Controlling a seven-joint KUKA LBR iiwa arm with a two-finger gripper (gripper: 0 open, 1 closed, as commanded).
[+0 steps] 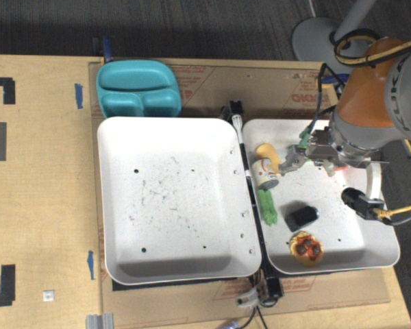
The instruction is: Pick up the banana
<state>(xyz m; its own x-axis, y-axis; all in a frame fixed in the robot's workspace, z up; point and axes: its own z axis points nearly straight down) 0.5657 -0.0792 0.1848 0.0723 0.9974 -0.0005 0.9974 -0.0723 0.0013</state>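
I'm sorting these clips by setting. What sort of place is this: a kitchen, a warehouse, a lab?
Most likely a robotics lab test bench. An arm reaches over two white bins set on cardboard, the bench bears tape marks, and the right bin holds a few small items, such as a banana.

one fixed camera sits above the bench [41,184], looking down at a slant on both bins [171,197]. it stands well back; the arm [377,94] enters from 3 o'clock.

A robotics lab: cardboard-covered bench [41,184] with tape marks, two white bins [171,197], grey-and-orange arm [370,108].
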